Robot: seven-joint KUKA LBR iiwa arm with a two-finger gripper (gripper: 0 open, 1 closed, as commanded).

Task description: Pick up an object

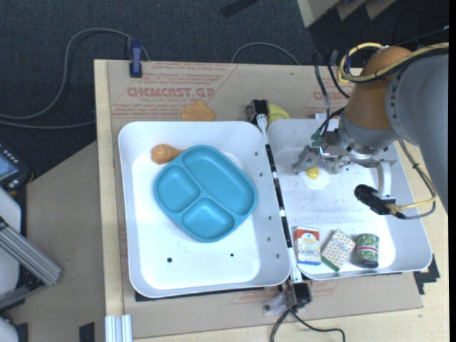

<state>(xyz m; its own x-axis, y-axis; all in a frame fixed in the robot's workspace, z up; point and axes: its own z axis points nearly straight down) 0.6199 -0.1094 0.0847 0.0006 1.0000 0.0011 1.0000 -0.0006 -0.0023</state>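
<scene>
Overhead, the arm (385, 91) reaches into the right bin (406, 255). Its gripper (322, 159) hangs with fingers spread just above a yellow-and-white egg (313, 175), gripping nothing. Near the front rim lie a carton (307, 246), a packet (337, 250) and a can (367, 250). The left bin (142, 262) holds a blue tray (205, 192).

fixed overhead camera, slanted down, both bins (135, 212)

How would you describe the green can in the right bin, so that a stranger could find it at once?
Look at the right bin, the one the grey arm reaches into. Along its near edge three small things lie in a row: a red and white carton, a patterned packet, then the green can. The can is the rightmost and the only round one.
</scene>
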